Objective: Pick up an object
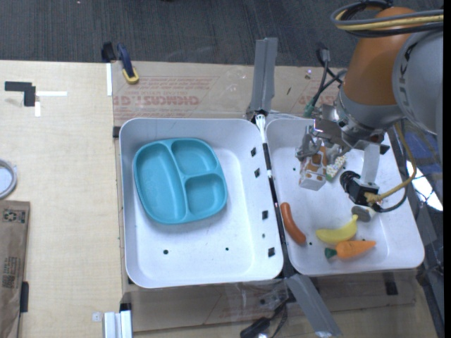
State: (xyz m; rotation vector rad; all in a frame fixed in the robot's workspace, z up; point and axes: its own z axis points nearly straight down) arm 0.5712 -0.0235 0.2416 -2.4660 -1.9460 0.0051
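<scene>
My gripper (314,162) hangs over the upper left part of the right bin (402,255), below the orange wrist band. A small pale object with orange and yellow marks (314,179) sits right under the gripper's tip; whether it is held or lying on the bin floor is unclear. Nearer the front of the same bin lie a red-orange sausage (292,223), a yellow banana (337,232) and an orange carrot (353,248). The banana and carrot touch each other.
A blue divided plate (181,180) lies in the left bin (204,263). A metal divider post (264,76) stands between the bins at the back. Cables and a black fitting (352,185) hang from the arm over the right bin.
</scene>
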